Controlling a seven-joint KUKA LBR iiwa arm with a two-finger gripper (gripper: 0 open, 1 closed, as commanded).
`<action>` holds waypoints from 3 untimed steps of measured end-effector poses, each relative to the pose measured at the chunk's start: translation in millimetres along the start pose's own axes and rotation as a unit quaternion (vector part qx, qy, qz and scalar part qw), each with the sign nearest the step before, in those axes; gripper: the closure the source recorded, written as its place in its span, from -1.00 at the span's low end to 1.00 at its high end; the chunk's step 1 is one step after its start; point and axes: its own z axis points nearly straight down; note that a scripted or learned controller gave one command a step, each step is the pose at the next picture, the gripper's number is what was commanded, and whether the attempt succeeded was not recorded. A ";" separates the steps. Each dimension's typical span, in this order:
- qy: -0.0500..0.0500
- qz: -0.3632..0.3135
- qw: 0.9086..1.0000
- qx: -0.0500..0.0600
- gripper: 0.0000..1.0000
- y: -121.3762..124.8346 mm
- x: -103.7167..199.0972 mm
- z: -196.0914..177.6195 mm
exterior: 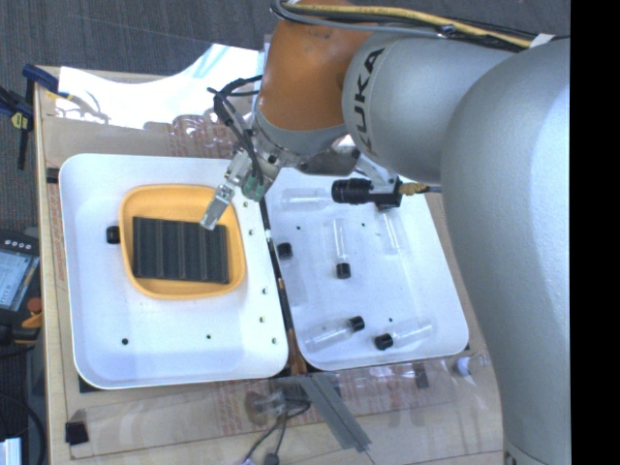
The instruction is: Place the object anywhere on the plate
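- KUKA arm – grey bulk fills the right side of the view and covers the right bin's far right corner; orange band sits over the gap between the bins at their far end.
- Left bin – white, shallow, fully in view; small dark specks on its floor, too small to name.
- Right bin – white; top right part hidden under the arm.
- Plate – yellow-orange, rounded square, in the left bin's upper middle; dark ribbed insert covers most of its centre.
- Gripper – thin, comes down-left from the wrist; tip over the plate's upper right rim, at the insert's top right corner. Jaw opening – cannot tell, too small and blurred; nothing visibly between them.
- Clear tubes with black caps in the right bin – the task object likely one of these. The pointed one has its long axis near vertical in the view, cap toward the near edge; two more lie slanted near the front edge.
- Small black piece just left of the plate, on the bin floor.
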 end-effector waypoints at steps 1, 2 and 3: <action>0.000 -0.090 0.996 0.000 -1.00 -31.3 -49.8 25.2; 0.001 -0.269 0.963 0.000 -1.00 -77.5 -39.3 25.3; -0.001 -0.322 0.947 0.000 -1.00 -68.6 -91.4 -24.8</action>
